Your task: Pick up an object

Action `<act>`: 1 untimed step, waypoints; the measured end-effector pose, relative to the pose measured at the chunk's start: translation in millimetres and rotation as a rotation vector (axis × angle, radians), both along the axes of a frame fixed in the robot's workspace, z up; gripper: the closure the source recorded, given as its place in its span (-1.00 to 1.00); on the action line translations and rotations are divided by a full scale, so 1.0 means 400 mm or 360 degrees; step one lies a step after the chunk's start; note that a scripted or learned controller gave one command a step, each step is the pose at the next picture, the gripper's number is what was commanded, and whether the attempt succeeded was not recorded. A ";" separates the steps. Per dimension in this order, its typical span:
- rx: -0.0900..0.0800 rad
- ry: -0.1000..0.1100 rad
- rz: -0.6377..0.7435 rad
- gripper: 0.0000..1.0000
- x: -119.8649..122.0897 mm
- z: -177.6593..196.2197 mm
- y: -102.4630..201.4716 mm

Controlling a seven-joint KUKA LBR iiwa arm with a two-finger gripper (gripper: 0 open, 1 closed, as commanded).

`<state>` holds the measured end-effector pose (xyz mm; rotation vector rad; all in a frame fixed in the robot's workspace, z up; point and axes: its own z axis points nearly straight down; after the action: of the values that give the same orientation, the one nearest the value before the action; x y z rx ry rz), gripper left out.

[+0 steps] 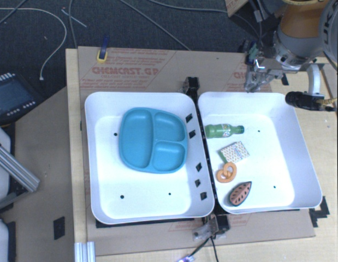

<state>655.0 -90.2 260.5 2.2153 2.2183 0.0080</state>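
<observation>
My arm [308,15] has a smooth shell with a soft shine, grey and orange, and my gripper [260,75] looks like bare metal with small bright reflections. The two bins, the left bin [98,162] and the right bin [300,162], look like white smooth plastic, a little glossy. The blue divided plate [153,140] is plastic too, with a matt, even surface. The green bottle [223,130] is shiny plastic. The small checked packet [234,152] looks like printed paper or foil; I cannot tell which. The pretzel [226,173] has a glazed, shiny look. The bench [158,64] is covered with brown matt cardboard with red print.
</observation>
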 end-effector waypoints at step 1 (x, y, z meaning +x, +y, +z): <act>0.0006 0.0017 0.0006 1.00 0.001 -0.044 0.138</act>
<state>655.3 -35.0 243.0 2.2180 2.2300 0.0000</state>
